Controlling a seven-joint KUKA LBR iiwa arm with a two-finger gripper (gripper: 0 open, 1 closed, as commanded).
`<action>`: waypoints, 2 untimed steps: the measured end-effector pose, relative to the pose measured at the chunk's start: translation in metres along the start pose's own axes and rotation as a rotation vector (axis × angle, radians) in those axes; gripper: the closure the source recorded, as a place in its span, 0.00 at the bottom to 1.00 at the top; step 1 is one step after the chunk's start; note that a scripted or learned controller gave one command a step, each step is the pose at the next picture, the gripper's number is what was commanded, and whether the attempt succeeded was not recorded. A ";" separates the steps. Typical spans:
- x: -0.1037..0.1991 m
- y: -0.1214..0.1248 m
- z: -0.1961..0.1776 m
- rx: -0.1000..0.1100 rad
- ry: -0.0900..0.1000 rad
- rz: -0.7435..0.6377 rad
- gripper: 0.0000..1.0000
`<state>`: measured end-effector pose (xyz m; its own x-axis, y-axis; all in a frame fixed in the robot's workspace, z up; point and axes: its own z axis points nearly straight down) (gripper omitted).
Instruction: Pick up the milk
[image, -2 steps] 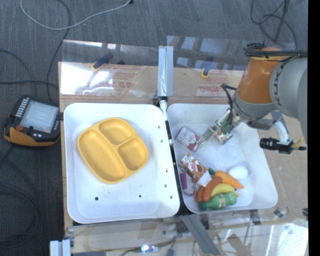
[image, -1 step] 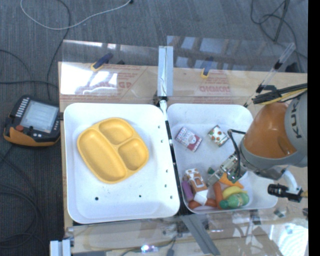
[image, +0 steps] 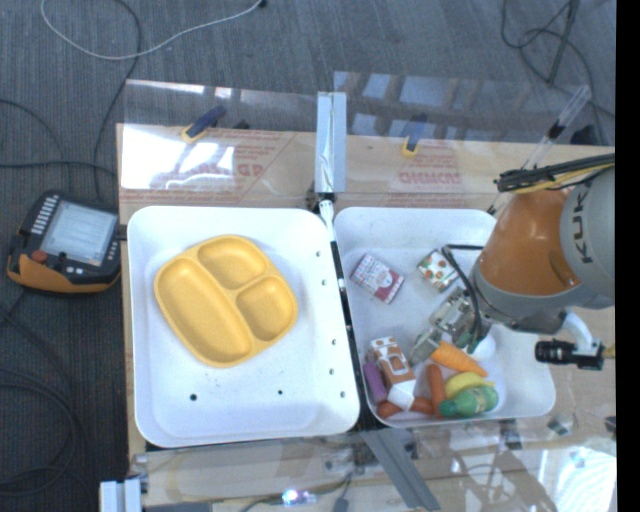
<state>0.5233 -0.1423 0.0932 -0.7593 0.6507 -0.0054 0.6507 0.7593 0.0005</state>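
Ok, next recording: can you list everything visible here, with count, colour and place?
white bins: two, side by side on the bench
divided plate: one, yellow, three compartments, left bin
pink carton: one, upper middle of right bin
small carton: one, white with red and green, right of the pink one
milk carton: one, white and brown, right bin's lower left
toy food pile: carrot, yellow, green, red and purple pieces, right bin's front
teach pendant: one, black and orange, floor on the left
arm: grey and orange, over right bin
end effector: above the carrot

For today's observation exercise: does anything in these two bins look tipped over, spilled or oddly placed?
Nothing is spilled. The small cartons lie on their sides, and the toy food sits heaped in the right bin's near corner.
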 end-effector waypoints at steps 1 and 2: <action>0.060 0.051 -0.091 0.001 0.004 0.167 0.00; -0.007 0.117 -0.090 0.002 0.003 -0.029 0.00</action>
<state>0.6045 -0.0571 0.1837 -0.7778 0.6286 -0.0024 0.6286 0.7778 -0.0011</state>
